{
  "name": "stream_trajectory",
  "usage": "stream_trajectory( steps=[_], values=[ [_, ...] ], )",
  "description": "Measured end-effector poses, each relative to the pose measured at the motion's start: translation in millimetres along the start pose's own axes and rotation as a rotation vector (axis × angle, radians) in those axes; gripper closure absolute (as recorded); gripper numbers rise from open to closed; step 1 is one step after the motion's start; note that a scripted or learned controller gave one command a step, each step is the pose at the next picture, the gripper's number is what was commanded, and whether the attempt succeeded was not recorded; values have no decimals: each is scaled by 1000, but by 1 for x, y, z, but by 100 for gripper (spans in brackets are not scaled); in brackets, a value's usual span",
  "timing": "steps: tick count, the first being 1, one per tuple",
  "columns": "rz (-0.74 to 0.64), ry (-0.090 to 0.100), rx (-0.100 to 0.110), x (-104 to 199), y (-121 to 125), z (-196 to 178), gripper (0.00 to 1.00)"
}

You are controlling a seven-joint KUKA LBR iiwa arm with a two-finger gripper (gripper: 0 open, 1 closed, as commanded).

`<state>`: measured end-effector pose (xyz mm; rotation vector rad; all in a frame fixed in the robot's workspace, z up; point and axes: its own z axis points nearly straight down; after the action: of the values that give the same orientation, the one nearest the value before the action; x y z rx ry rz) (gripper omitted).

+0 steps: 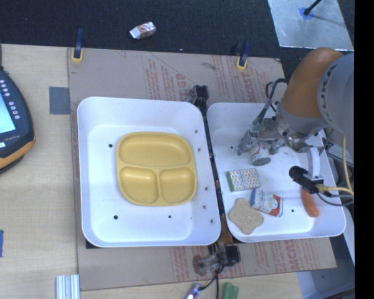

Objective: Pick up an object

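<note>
Pick not yet done: gripper (pixel 254 147) low in right bin (pixel 224 120), grip state indeterminable, 4 objects lying at 6 o'clock of it.

Around the two bins, on our tabletop and beyond

We see a wooden tabletop (pixel 31 229) covered in the middle by a brown cardboard sheet (pixel 143 73) printed with faded red lettering, held at its far edge by two clamps, one at the left (pixel 78 47) and one at the right (pixel 242 56). At the left edge lies a control pendant (pixel 3 120) with a lit screen and an orange rim. A grey square of tape (pixel 59 99) sits just beside the left bin, and a small blue mark (pixel 0 242) shows near the front left. On the dark floor behind, we see a crumpled wrapper (pixel 143 30) and a pale sheet (pixel 308 14) with a blue mark
</note>
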<state>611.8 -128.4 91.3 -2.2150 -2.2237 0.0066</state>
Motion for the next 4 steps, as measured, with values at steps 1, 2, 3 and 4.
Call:
stream_trajectory(
  steps=[1,2,3,4],
  values=[
    [0,1,-3,4,31,-1,0],
    [-3,0,0,28,18,-1,0],
    [-2,1,-3,25,36,-1,0],
    [2,1,-5,0,33,-54,0]
  ],
)
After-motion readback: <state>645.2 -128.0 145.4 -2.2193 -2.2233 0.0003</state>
